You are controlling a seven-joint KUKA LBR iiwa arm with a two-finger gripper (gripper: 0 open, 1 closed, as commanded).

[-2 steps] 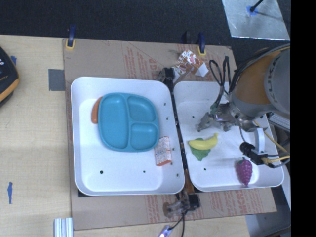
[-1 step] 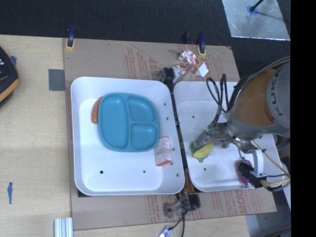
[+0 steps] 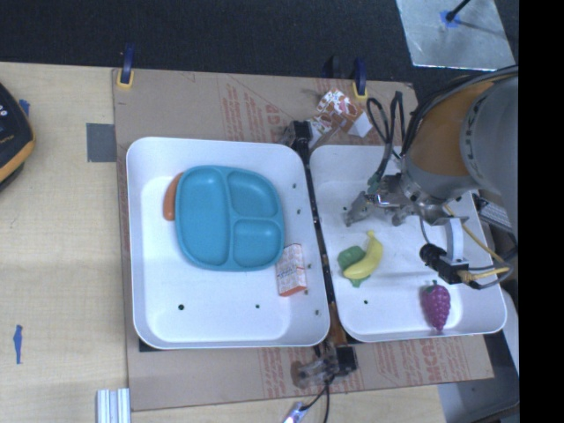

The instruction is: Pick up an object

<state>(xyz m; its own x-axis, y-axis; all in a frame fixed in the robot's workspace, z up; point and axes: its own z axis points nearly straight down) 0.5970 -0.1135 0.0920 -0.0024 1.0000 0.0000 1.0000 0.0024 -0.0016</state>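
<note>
My gripper (image 3: 359,211) hangs low over the middle of the right bin (image 3: 352,320), its grey fingers pointing left. Just below and right of the fingertips lie a yellow banana (image 3: 370,257) and a green toy (image 3: 351,256), touching each other. A purple grape bunch (image 3: 435,305) rests near the right bin's front right corner. Nothing shows between the fingers.
The left bin (image 3: 150,307) holds a blue divided plate (image 3: 229,217) with an orange piece (image 3: 169,199) tucked under its left edge, and a small red-and-white packet (image 3: 292,270) by its right wall. Black cables loop above the wrist.
</note>
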